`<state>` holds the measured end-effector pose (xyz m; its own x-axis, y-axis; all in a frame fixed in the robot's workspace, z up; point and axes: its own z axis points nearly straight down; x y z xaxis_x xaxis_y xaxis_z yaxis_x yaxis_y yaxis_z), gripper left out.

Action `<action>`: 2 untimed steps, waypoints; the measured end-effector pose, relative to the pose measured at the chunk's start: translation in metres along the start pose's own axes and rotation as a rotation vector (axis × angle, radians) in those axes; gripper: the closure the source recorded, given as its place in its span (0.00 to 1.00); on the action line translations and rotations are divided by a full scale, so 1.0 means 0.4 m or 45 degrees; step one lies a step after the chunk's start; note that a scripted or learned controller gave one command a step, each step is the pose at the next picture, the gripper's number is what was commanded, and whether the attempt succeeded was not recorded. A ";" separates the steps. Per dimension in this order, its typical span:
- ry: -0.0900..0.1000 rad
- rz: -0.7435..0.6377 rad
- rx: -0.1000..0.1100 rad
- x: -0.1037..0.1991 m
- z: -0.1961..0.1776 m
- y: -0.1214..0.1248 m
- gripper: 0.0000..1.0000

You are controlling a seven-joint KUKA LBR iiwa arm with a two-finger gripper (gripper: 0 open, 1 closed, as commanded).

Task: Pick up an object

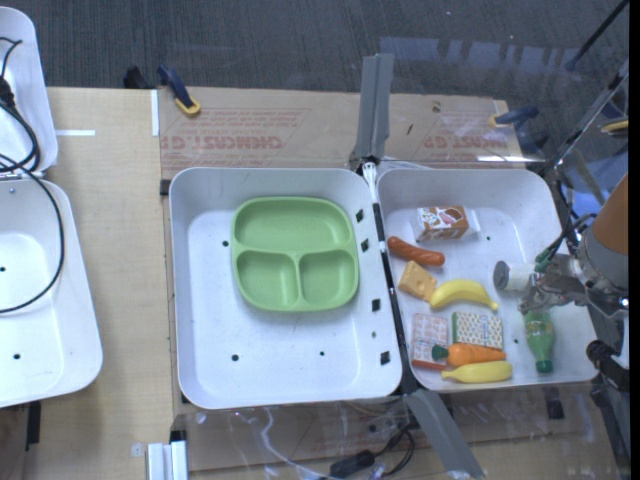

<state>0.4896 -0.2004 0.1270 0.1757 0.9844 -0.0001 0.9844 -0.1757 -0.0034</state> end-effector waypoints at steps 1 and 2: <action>0.000 -0.001 0.000 0.000 0.000 0.000 0.00; 0.018 0.117 -0.003 -0.018 0.081 -0.017 0.00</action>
<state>0.4816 -0.2062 0.0945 0.2656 0.9640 0.0136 0.9641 -0.2656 -0.0017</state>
